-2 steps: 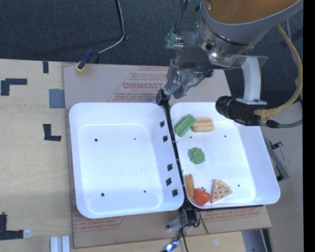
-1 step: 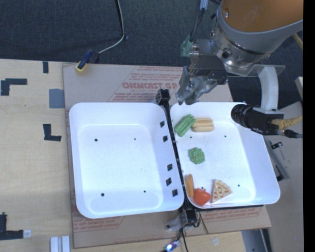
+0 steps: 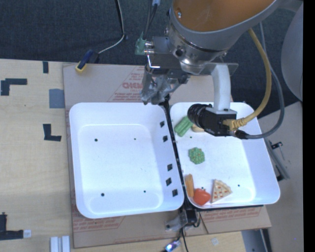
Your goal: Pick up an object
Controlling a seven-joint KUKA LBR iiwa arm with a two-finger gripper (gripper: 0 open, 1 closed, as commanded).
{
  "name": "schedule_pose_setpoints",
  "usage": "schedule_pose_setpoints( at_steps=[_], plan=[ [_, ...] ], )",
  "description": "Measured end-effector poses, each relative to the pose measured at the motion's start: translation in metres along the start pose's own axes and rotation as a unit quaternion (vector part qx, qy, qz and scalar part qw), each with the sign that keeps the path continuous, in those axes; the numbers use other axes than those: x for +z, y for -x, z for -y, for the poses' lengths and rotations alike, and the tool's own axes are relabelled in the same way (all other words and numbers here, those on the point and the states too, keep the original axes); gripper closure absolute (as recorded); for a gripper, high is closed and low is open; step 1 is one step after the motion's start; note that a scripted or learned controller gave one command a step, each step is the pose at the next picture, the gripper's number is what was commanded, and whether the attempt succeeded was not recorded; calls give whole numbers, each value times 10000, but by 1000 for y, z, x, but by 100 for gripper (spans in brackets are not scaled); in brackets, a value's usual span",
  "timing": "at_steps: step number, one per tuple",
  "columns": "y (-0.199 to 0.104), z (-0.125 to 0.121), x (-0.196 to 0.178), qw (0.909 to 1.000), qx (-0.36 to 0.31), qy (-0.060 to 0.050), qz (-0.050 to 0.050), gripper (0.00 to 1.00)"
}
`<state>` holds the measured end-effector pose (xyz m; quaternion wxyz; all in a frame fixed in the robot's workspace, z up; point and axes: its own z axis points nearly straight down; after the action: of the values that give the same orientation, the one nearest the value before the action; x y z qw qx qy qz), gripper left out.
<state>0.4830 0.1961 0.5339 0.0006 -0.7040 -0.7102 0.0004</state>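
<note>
The gripper (image 3: 156,93) hangs above the far end of the seam between the two bins, over the cardboard sheet (image 3: 125,83) just behind their back rims. Its dark fingers point downward and nothing shows between them; whether they are open or closed cannot be told from this angle. Above the gripper sits a grey metal wrist block (image 3: 167,54) with a small green board (image 3: 141,47) on its left side, and above that the orange band (image 3: 221,12) of the arm fills the top of the view. A white bracket (image 3: 222,88) runs down from the wrist to a black cylindrical unit (image 3: 209,119) that hangs over the back of the right bin, with a yellow cable (image 3: 266,74) looping to it.

The right bin (image 3: 256,167) holds a green block (image 3: 182,126) near its back left corner, a round green piece (image 3: 197,156) near the middle, and along the front a thin orange stick (image 3: 189,183), a red piece (image 3: 201,197) and a pizza-slice wedge (image 3: 221,190). The left bin (image 3: 118,162) lies beside it, touching along the seam.

Both bins rest on the cardboard sheet on a pale wooden bench (image 3: 29,147) marked with dark tape pieces. Dark carpet (image 3: 59,24) lies beyond
</note>
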Motion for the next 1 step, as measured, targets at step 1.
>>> schedule_pose_setpoints(
  at_steps=[1],
  plan=[
    [62, -9, -1, 10000, 67, 1, 10, 100]
  ],
)
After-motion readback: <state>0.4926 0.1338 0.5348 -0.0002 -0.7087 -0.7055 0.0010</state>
